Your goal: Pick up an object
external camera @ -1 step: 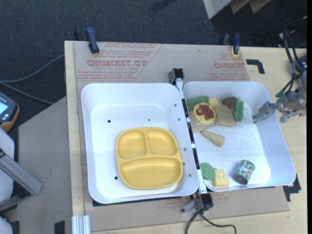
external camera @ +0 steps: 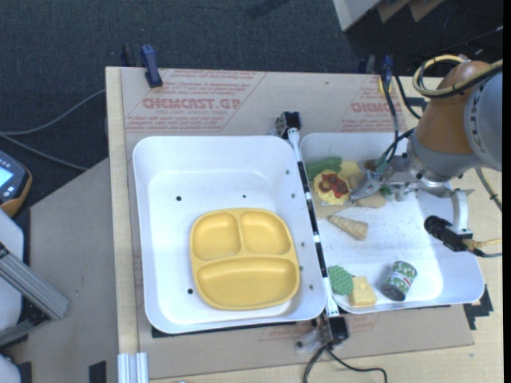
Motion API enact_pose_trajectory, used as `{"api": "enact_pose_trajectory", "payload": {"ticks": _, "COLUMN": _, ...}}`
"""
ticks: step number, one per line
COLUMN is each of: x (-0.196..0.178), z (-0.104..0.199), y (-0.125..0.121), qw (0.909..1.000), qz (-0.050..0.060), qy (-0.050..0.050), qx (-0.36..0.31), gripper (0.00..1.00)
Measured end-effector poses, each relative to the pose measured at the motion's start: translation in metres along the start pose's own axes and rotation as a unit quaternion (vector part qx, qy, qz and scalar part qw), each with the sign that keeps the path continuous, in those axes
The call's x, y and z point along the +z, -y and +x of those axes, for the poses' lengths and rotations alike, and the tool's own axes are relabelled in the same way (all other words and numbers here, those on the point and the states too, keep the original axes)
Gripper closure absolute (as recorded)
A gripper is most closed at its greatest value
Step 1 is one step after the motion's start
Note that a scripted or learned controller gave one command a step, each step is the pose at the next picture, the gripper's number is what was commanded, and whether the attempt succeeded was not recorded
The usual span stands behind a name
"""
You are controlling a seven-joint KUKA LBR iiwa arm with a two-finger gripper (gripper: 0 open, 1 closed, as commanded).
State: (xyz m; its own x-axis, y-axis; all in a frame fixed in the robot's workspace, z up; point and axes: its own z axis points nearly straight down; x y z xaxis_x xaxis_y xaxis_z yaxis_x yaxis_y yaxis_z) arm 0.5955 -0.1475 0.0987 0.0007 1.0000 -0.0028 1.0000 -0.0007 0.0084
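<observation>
Camera view is taken up mostly by the bench [external camera: 200, 102], on which two white bins are set side by side. The left bin [external camera: 160, 174] is occupied by a yellow divided plate [external camera: 243, 258]. The grey and orange arm [external camera: 455, 126] is seen at the right edge, its gripper [external camera: 375, 183] lowered into the upper part of the right bin [external camera: 455, 282]; whether anything is gripped cannot be told. Just beside it a toy pizza slice [external camera: 331, 185] is found, below it a cone [external camera: 350, 227], and at the lower end a small can [external camera: 398, 280] and a yellow block [external camera: 363, 292].

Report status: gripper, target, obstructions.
Gripper low in right bin, grip unconfirmed. Pizza slice beside it, cone nearby. Green piece crowds pizza.
</observation>
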Motion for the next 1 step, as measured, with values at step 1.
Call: {"api": "enact_pose_trajectory", "payload": {"ticks": 1, "x": 0.0143, "z": -0.0224, "y": -0.0624, "qw": 1.0000, "qz": 0.001, "qy": 0.000, "qx": -0.002, "gripper": 0.00}}
